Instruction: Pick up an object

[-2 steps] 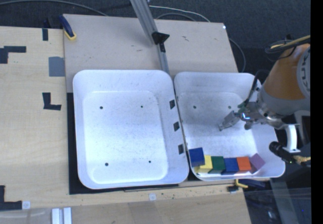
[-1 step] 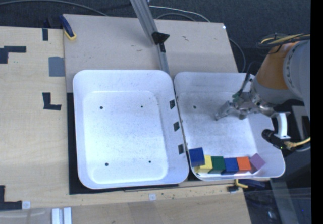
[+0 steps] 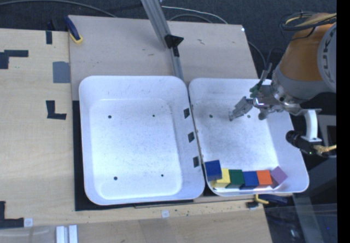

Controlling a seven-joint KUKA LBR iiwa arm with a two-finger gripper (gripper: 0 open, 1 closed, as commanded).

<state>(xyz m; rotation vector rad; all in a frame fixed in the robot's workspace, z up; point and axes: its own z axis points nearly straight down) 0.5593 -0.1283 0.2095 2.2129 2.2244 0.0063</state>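
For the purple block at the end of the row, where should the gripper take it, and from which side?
Probably from above. The purple block lies tilted at the right bin's near-right corner, rim close on one side and orange block against the other. Close the gripper across its two free faces, not along the row.

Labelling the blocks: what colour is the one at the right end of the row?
Purple block, seen in the camera view.
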